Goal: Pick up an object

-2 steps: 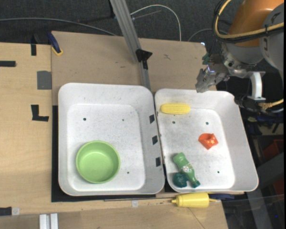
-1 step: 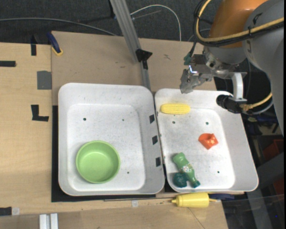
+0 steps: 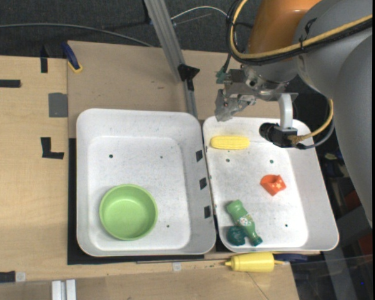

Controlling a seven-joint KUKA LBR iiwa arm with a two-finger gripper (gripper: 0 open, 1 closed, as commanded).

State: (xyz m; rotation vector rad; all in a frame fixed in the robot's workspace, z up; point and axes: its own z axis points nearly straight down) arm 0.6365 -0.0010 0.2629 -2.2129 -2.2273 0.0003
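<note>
Yellow bottle (image 3: 253,262) nearest, lying left-right, corn cob (image 3: 229,143) likewise left-right, gripper (image 3: 225,111) just beyond it, opening unclear.

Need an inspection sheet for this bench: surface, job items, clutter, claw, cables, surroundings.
Surface: wooden bench with black tape marks; left bin and right bin side by side.
Job's things: corn, orange block and green bottle in right bin; green bowl in left bin.
Clutter: yellow bottle on the bench, in front of right bin.
Claw: claw over right bin's far rim, just behind the corn.
Cables: yellow and black cables loop by the wrist.
Surroundings: grey pole slants behind the bins.
</note>
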